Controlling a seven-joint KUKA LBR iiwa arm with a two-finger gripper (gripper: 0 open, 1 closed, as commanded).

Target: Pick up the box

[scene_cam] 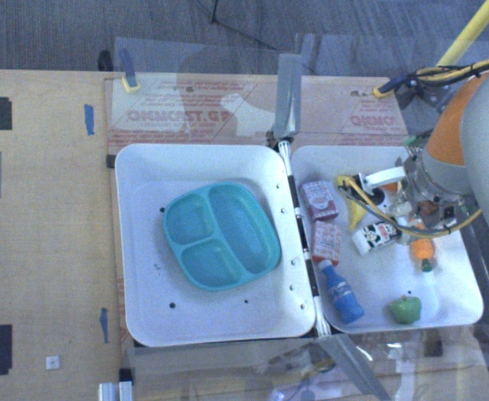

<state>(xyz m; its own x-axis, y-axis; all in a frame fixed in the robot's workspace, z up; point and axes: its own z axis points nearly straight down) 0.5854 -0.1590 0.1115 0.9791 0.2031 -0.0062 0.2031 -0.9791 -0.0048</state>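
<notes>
Two boxes (318, 200) lie left of the tool (386, 211).

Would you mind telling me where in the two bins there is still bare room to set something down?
Left bin: bare floor all around the blue divided plate, widest along the near edge. Right bin: crowded around the boxes, bottle and end effector; one small patch lies between the bottle and green fruit.

Faint red lettering on the cardboard sheet (196, 114) is too blurred to read.
</notes>
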